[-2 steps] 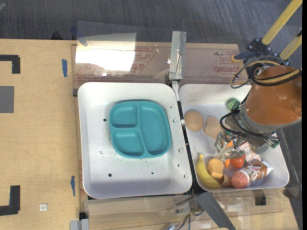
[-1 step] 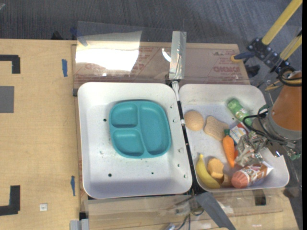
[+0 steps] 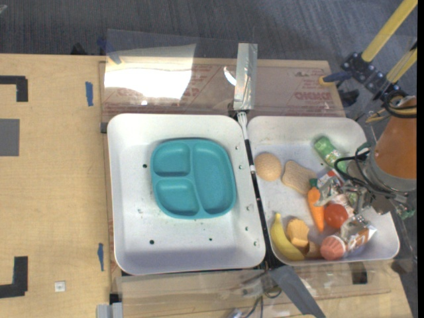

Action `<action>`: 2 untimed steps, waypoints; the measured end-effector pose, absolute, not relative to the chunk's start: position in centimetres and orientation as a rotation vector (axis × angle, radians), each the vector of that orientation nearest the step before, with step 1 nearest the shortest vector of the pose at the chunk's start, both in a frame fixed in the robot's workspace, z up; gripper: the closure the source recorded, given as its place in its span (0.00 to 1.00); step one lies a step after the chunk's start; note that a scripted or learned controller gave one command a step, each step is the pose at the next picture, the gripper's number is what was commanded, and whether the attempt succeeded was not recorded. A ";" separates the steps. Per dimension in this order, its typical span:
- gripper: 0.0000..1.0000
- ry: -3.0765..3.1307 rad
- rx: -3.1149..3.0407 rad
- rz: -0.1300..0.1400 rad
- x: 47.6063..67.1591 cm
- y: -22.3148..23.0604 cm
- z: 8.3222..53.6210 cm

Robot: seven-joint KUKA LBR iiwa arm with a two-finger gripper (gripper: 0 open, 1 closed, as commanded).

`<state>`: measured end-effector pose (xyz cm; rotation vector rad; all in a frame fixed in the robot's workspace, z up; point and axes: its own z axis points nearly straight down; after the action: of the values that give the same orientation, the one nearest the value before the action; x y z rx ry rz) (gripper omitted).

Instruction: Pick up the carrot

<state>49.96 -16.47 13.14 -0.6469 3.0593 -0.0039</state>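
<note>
Arm (image 3: 397, 152) cut off by right edge and its gripper (image 3: 346, 192) lost in clutter, finger state unreadable; carrot (image 3: 316, 210) partly covered by gripper hardware; items under it at bin's (image 3: 265, 134) right end too jumbled to identify.

Orange carrot (image 3: 317, 209) lies lengthwise among the right bin's (image 3: 278, 134) items.

Cardboard sheet (image 3: 291, 88) behind the bins: bore reddish printing near its right end, too blurred to read
Other readable text, labels or numbers: none could be made out
</note>
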 end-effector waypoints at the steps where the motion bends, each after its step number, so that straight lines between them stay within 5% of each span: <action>1: 0.00 3.029 -0.780 -0.008 50.7 -10.4 9.1; 2: 1.00 3.016 -0.782 -0.011 51.1 -10.2 10.4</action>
<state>51.13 -10.17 10.35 -0.7819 3.0155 -0.0108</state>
